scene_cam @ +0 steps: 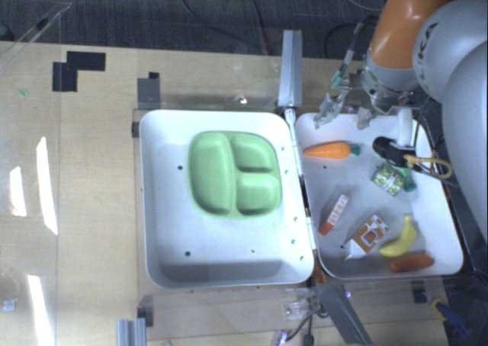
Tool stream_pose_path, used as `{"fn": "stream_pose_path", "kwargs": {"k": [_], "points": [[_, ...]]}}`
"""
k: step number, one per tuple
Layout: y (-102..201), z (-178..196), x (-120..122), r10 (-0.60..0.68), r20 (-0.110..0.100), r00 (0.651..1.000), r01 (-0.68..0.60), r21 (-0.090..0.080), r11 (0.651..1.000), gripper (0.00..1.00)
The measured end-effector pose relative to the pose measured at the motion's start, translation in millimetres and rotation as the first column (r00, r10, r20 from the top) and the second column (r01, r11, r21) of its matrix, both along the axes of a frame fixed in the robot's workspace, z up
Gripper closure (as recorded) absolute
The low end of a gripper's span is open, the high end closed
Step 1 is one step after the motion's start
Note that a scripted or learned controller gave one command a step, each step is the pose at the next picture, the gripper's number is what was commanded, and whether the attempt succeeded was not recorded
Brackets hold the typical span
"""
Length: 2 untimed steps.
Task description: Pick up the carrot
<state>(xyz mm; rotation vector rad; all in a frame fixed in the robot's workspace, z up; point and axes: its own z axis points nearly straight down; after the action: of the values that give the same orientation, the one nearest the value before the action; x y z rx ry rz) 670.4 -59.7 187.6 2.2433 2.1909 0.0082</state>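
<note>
Gripper (345,114) above the right bin (457,249)
The carrot (329,151) lies just below it (untouched); the jaws stand open, holding nothing.

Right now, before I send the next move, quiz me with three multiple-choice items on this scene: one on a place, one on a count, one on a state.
1. Where does the carrot lie?
A. On the green tray
B. In the right bin, near its far left corner
C. On the bench outside the bins

2. How many compartments does the green tray have?
A. Three
B. Five
C. One

3. How does the gripper stand to the carrot?
A. Clamped on it
B. Above the bin's far edge, apart from it
C. Over the left bin

Answers: B, carrot lies on the right bin floor; A, one long, two small; B, a gap separates them.
</note>
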Motion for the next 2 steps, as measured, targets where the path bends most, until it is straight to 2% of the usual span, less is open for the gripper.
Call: {"fn": "stream_pose_path", "kwargs": {"k": [1, 2], "points": [[-34.6, -97.8, -1.1, 0.411, -0.009, 0.912, -0.411, 0.003, 0.912, 0.0], [-34.0, -84.6, 2.9, 0.413, 0.006, 0.911, -0.413, -0.008, 0.911, 1.0]]}}
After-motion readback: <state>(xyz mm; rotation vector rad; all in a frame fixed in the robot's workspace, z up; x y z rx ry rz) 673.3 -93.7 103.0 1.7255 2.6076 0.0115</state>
